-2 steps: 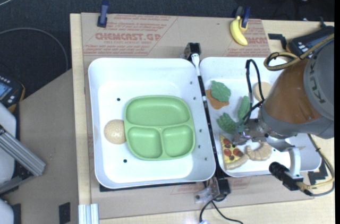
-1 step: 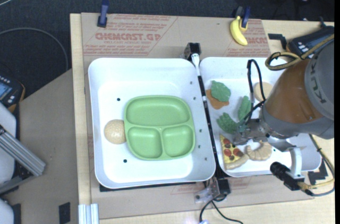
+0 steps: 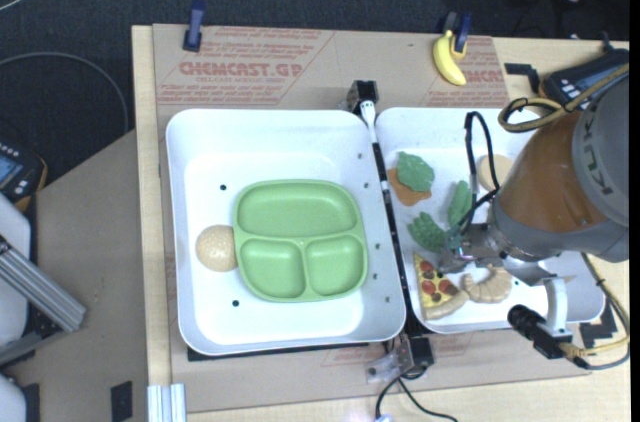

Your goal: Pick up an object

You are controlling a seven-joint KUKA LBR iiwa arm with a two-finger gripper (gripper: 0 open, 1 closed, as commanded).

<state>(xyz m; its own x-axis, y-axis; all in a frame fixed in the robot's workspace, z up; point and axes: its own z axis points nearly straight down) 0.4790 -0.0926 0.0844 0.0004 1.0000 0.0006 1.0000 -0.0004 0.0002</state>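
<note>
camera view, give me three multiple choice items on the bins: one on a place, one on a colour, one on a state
1. Where does the round beige ball lie?
A. in the left bin, touching the tray's left edge
B. in the right bin
C. on the cardboard outside the bins

2. What colour is the divided tray?
A. red
B. light green
C. blue

3. How does the divided tray lie?
A. flipped upside down
B. standing on its edge
C. flat, compartments facing up

Answers:
1. A: the round beige ball rests on the floor of the left bin against the left edge of the divided tray.
2. B: the tray is light green all over.
3. C: its one wide and two small compartments face the camera.

The gripper hangs over the food toys in the right bin.
</note>
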